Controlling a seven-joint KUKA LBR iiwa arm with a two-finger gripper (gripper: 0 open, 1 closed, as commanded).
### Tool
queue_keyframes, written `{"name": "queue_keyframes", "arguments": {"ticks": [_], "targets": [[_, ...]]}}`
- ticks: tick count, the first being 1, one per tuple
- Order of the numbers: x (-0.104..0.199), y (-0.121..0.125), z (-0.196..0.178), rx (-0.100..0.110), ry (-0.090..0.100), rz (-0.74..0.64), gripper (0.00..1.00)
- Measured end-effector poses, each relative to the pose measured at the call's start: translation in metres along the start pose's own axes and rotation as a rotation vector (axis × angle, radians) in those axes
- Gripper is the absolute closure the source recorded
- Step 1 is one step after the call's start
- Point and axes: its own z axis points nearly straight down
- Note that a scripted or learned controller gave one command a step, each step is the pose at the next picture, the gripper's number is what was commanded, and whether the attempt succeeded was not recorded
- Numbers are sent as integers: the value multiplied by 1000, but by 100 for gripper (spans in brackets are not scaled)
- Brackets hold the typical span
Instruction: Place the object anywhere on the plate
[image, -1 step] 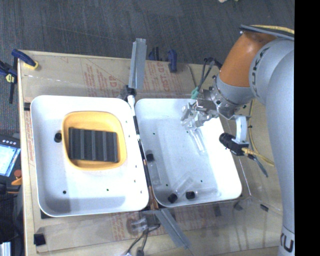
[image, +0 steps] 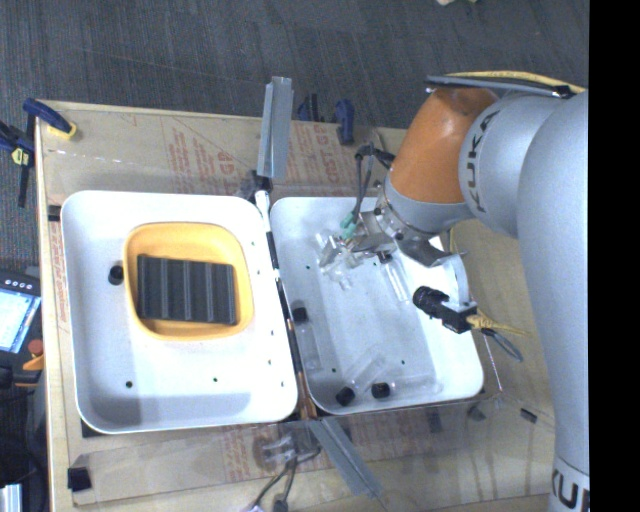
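Hand (image: 337, 256) hangs over right bin (image: 365, 335), perhaps touching.

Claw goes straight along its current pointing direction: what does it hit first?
Probably the bare floor of the right bin, upper left part; the claw points down at it, nothing seen between. Height unclear.

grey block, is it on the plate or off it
On. The grey block lies flat on the yellow plate, rim showing all round it.

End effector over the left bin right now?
No, the end effector hangs over the right bin, while the yellow plate sits in the left bin.
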Motion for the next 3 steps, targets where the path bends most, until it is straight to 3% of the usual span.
{"name": "queue_keyframes", "arguments": {"ticks": [1, 2, 3], "targets": [[81, 36, -75, -3, -1, 5, 100], [109, 45, -9, 1, -1, -278, 100], [108, 45, -9, 0, -2, -277, 0]]}}
